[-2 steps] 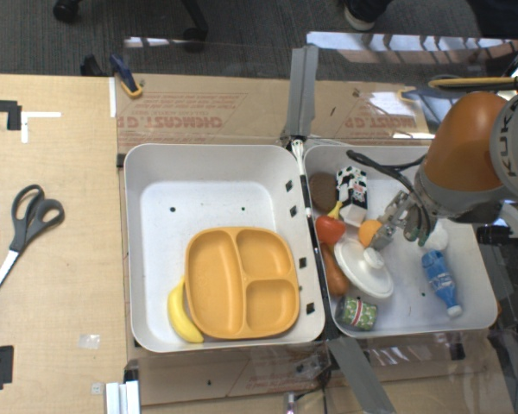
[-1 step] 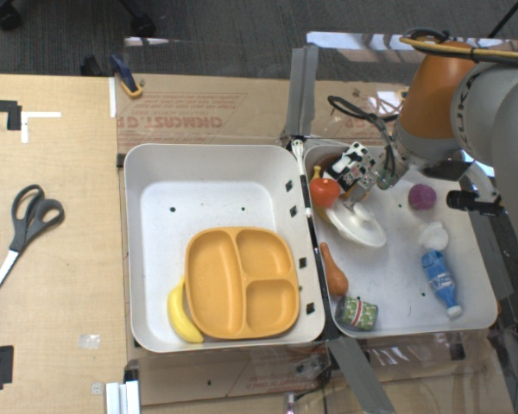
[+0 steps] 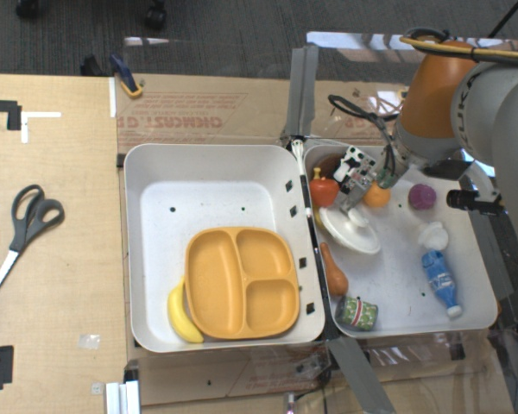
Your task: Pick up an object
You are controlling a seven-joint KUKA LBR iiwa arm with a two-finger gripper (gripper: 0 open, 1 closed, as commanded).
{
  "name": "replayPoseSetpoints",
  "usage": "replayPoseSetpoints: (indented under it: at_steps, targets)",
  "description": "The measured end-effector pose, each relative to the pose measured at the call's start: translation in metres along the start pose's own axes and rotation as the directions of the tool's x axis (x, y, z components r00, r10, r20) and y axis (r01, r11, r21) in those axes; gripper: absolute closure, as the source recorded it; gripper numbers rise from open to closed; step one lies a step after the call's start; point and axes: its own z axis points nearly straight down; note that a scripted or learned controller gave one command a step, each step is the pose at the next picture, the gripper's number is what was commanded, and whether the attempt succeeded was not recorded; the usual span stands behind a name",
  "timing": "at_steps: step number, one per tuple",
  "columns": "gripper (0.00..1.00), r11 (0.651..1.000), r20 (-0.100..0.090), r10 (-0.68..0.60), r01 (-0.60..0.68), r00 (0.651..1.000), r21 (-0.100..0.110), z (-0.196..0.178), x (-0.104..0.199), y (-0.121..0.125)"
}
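1. Our gripper (image 3: 356,179) hangs low over the right bin (image 3: 479,317), among a red tomato (image 3: 324,191), an orange (image 3: 377,197) and a white dish (image 3: 350,229).
2. We cannot tell its state, or whether it has hold of anything.
3. Our blue bottle (image 3: 440,281) lies lengthwise, cap toward the near wall.

Grey carpet (image 3: 233,15) beyond wooden bench (image 3: 52,300); chair casters (image 3: 154,14).
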Motion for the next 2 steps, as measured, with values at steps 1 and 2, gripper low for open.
replayPoseSetpoints:
  at_steps: [1, 2]
  targets:
    - [0.00, 0.999, -0.005, 0.032, -0.032, 0.999, 0.002, 0.001, 0.043, -0.042]
    - [0.00, 0.999, -0.001, 0.036, -0.036, 0.999, -0.001, 0.001, 0.065, -0.094]
